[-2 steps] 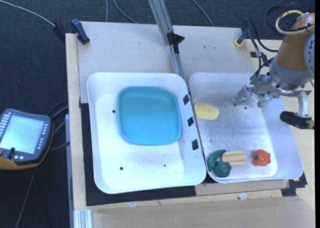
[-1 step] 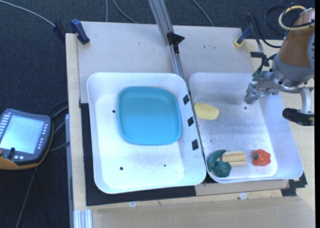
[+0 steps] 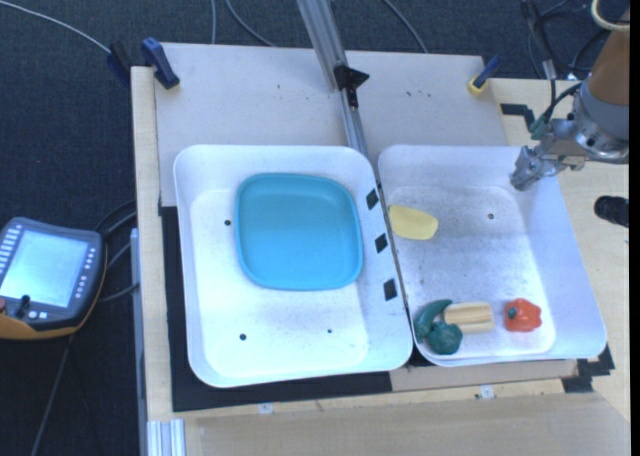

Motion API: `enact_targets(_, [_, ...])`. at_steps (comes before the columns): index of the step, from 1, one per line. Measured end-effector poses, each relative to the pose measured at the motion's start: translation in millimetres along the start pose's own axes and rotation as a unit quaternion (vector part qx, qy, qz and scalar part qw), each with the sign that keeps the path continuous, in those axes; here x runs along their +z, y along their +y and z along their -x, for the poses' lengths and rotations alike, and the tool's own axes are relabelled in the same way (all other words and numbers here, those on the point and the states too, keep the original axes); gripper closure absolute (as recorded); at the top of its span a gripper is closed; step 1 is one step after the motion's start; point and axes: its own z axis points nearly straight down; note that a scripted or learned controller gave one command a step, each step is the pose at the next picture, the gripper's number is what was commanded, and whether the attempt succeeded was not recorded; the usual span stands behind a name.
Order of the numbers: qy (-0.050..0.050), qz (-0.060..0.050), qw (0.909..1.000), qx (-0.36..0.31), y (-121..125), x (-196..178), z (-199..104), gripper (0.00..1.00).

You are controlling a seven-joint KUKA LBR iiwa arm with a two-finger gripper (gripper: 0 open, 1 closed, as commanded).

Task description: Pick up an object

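We hover our gripper [image 3: 527, 170] over the right bin's [image 3: 560, 234] far right rim, its state too small to tell, while the nearest object, a yellow piece [image 3: 413, 223], lies well to its left against the bin's left wall, long axis running roughly left-right.

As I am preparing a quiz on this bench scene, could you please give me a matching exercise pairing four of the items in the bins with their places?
Things:
1. blue plate
2. yellow piece
3. red piece
4. green piece

Places:
A. right bin, near corner on the arm's side
B. middle of the left bin
C. right bin, near corner by the divider
D. right bin, by the divider, farther back

Pairs: 1-B, 2-D, 3-A, 4-C
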Motion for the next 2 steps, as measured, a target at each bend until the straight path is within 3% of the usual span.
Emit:
enact_targets(1, [0.0, 0.0, 1.0, 0.0, 1.2, -47.0, 0.2, 1.0])
enact_targets(2, [0.001, -0.002, 1.0, -0.002, 0.6, -56.5, -55.6, 1.0])
